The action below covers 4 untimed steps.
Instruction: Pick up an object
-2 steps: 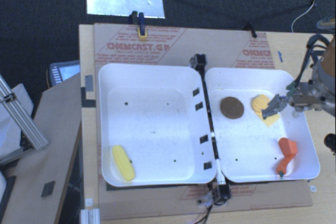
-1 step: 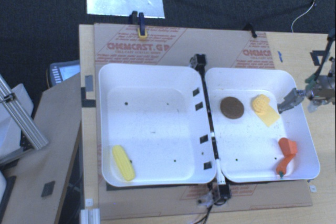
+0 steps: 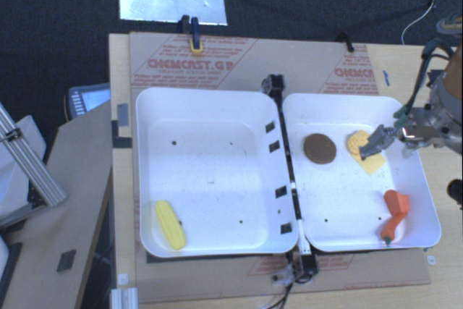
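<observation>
While the grey two-finger gripper (image 3: 372,143) hangs low over the right-hand shallow white bin (image 3: 340,242), its tip sits right on the yellow toy food piece (image 3: 362,150), a rounded top with a flat wedge below it, just right of the brown round disc (image 3: 319,148). I cannot tell how wide the gripper stands. From that disc, the orange carrot-shaped toy (image 3: 393,215) lies well off, down toward the bin's near right corner, slanting along the wall.

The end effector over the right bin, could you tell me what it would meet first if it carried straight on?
Probably the yellow item beneath the end effector; height above it is unclear.
</observation>
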{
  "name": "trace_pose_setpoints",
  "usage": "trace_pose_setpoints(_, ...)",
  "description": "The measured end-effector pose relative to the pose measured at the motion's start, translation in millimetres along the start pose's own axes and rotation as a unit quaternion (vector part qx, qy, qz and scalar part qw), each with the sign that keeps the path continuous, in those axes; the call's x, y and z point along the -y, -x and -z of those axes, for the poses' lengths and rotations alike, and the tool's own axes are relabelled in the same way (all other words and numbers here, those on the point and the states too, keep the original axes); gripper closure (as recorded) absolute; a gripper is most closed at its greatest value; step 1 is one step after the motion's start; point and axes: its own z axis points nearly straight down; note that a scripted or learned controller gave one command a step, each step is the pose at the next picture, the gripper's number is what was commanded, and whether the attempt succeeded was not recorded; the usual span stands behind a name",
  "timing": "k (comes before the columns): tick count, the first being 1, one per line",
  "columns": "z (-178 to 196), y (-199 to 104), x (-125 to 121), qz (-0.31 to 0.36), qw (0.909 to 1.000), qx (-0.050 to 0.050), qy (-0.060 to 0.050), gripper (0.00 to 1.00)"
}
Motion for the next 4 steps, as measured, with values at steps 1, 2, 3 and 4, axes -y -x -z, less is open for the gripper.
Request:
trace_pose_setpoints(1,0.4,15.7,0.6,-0.003,1.0000,0.000,0.000,0.00)
trace_pose_setpoints(2,16.1,66.4,1.2,-0.005,1.0000,0.001,0.001,0.00)
trace_pose_setpoints(3,14.1,30.8,0.1,-0.001,1.0000,0.000,0.000,0.00)
trace_pose_setpoints(4,-4.6,44.5,1.1,-0.003,1.0000,0.001,-0.001,0.00)
